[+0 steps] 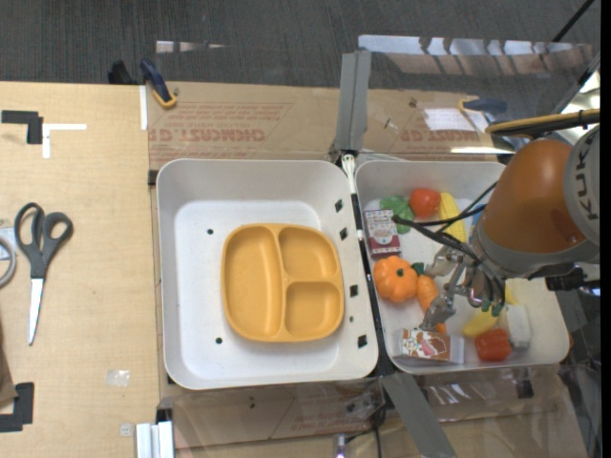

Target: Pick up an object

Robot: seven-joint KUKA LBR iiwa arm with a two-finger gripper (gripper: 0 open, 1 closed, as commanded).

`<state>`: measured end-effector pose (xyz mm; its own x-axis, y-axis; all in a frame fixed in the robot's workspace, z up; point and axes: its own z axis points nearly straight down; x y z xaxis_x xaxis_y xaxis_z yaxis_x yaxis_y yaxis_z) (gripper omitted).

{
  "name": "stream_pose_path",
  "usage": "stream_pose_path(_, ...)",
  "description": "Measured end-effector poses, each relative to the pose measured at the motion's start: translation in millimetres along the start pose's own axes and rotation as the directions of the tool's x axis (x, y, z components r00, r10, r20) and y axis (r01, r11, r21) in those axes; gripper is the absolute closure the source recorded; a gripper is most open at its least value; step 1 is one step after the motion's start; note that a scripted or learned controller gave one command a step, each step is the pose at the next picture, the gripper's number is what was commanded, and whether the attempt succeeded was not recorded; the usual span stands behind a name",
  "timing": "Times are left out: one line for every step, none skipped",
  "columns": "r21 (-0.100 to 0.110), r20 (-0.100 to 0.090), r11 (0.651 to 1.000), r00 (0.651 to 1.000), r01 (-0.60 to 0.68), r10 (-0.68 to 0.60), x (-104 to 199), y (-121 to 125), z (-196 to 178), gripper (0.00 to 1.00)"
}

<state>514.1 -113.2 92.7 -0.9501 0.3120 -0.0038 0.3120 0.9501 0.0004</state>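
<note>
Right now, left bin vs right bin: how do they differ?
The left bin holds one thing, a yellow divided plate lying flat at its middle; the right bin is crowded with small items, among them an orange pumpkin. The gripper hangs over the right bin, not the left bin. Both are shallow and white.

End effector [458,299] hovers among toys in right bin [549,351]; grip unclear.

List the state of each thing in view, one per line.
Yellow divided plate: upright in the left bin.
Scissors: closed, flat on the bench.
Toy pumpkin: in the right bin, untouched.
Gripper: low over the right bin.
</note>
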Motion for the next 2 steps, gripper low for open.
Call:
stream_pose_path(0.001, 0.004, 1.0, 1.0, 0.003, -0.003, -2, 0, -10, 1.0)
stream_pose_path(0.0, 0.0, 1.0, 1.0, 0.021, -0.021, -53, 56, -176, 1.0)
